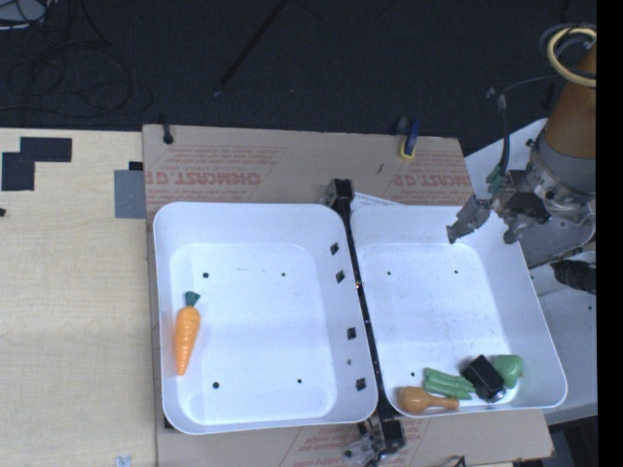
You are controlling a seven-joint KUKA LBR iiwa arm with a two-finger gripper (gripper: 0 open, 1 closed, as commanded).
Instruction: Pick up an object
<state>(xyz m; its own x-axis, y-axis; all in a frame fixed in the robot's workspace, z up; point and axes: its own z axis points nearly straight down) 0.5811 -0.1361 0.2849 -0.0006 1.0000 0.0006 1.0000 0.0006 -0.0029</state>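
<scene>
Two white bins were set side by side on a brown cardboard sheet (pixel 292 168), itself laid on a pale wooden bench (pixel 68 309).

In the left bin (pixel 248 217), a single orange carrot (pixel 186 333) with a green top was lain at about 9 o'clock, close to the left wall, its green end pointed toward 12 o'clock. It was well apart from everything else.

A black divider (pixel 352 300) was run between the two bins, from 12 o'clock to 6 o'clock.

In the right bin (pixel 438 227), a cluster of things was gathered at about 5 o'clock, against the near wall. A tan, pear-shaped piece (pixel 425 400) was placed at the left of the cluster, with a green pod (pixel 446 383) just beside it. A black block (pixel 483 377) was lain next, touching the pod, and a green rounded piece (pixel 509 365) was seen at its right, partly covered by the block.

The gripper (pixel 487 212) was held at about 2 o'clock of the right bin, over its far right corner, well apart from the cluster. Its dark fingers (pixel 465 222) were seen spread apart, with nothing gripped between them. The arm (pixel 569 154) was extended from the right, grey at the wrist with an orange section above.
</scene>
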